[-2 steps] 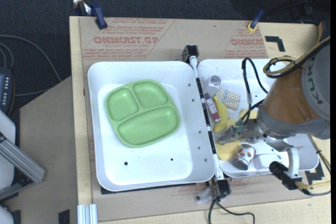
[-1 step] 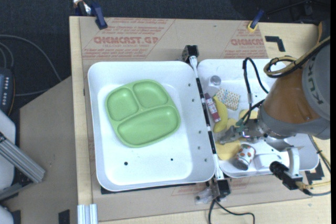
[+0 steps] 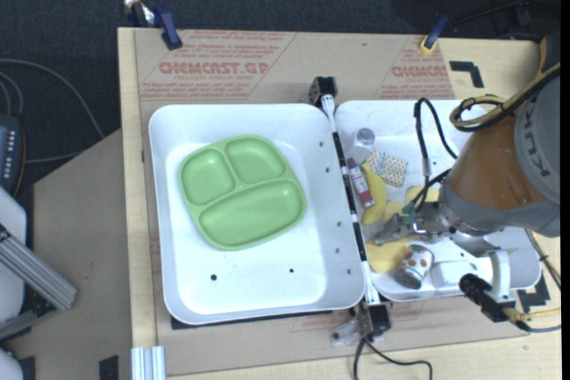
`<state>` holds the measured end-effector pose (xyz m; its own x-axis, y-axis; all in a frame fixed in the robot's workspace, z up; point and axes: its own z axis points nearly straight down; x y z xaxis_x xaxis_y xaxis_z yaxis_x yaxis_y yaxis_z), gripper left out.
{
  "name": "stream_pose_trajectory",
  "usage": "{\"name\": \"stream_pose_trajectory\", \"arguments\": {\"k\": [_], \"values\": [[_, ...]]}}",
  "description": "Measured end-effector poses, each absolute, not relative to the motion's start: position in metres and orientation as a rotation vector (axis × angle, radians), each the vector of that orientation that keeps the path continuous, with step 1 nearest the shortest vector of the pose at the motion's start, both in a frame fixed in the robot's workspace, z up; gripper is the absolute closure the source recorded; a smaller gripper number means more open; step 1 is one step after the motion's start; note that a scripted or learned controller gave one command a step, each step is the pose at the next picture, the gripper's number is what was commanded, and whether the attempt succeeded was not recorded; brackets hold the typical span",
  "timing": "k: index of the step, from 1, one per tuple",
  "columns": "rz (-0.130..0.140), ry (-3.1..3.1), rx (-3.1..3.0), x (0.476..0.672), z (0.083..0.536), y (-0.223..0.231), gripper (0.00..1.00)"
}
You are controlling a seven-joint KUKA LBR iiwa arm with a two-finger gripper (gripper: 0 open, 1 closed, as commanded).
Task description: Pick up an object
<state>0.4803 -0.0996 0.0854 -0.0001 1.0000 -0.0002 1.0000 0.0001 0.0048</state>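
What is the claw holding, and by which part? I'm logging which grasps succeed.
It cannot be told: the claw is down among clutter in the right bin, with no object visibly gripped.

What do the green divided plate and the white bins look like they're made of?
Green divided plate: likely moulded plastic, matte with soft sheen, rounded compartment ridges. The left white bin and the right white bin: apparently thin glossy plastic, with smooth rounded corners and bright highlights.

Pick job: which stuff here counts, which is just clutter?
Job:
gripper
right bin
banana
red tube
patterned packet
small cup

Lying about:
left bin
green divided plate
blue clamps
cables
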Motion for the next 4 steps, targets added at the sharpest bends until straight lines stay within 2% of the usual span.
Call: {"name": "stream_pose_trajectory", "arguments": {"k": [4], "values": [[0.003, 2.217, 2.219, 0.4803, 0.0856, -0.0932, 0.0]]}}
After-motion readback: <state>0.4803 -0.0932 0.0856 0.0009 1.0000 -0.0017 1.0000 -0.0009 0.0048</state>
